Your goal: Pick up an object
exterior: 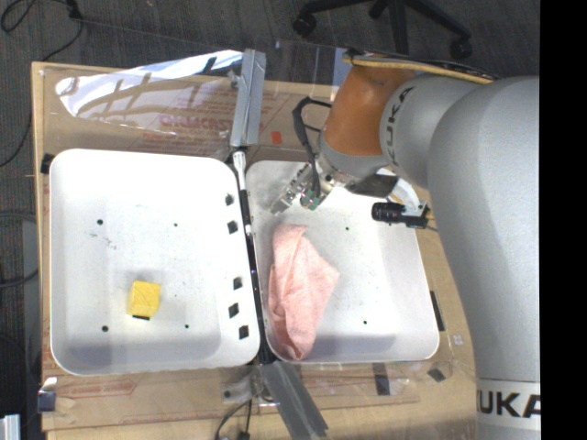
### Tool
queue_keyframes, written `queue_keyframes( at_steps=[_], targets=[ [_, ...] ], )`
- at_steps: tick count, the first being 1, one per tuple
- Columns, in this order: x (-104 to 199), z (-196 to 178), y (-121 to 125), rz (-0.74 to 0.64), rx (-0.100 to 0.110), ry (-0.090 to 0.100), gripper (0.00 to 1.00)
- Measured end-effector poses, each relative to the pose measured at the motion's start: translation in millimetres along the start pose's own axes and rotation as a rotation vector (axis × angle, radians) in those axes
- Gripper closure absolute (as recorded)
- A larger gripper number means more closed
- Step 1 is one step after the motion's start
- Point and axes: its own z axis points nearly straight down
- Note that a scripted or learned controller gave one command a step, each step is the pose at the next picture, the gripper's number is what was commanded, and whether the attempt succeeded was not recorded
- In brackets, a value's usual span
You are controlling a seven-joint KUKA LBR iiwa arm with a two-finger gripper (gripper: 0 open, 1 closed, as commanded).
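I see two bins side by side on the surface. In the left bin, a small block lies toward the near edge. In the right bin, a crumpled cloth lies along its left wall. The gripper hangs over that bin's far left corner, just behind the cloth.

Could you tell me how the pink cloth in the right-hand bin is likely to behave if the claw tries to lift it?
The pink cloth lies crumpled in soft folds, so it will probably sag and drape rather than hold its shape. It looks thin, so likely light. Pushed, it would probably bunch up against the wall of the right bin rather than slide whole.
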Motion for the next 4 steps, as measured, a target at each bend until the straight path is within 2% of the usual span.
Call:
queue_keyframes(
  at_steps=[1, 2, 4],
  targets=[
    [-18, -1, -21, 0.254, 0.0, -0.002, 1.0],
    [-27, -1, -13, 0.178, -0.002, -0.003, 1.0],
    [-17, 1, -8, 0.157, 0.003, 0.004, 1.0]
  ],
)
